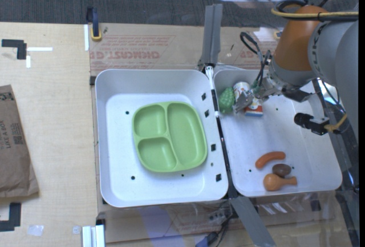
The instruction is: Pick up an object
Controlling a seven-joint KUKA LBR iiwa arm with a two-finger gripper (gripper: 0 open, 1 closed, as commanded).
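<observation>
You have the gripper low in the right bin, at its far left corner, pressed in among a small cluster of things: a green knobbly toy against the bin wall, a pale rounded piece just behind, and a small white and red box on the near side. You cannot tell from this view whether the fingers are apart or together, nor whether anything sits between them, so treat nothing as held. The green toy looks soft and light, probably squashy; take it across its middle, where the bumps should give grip. The box looks light and stiff; its flat sides suit a pinch. Near the front of the same bin, well apart from the gripper, lie an orange sausage shape, a brown lump and an orange pear shape, all likely smooth plastic and prone to roll. The left bin holds a green divided plate.
</observation>
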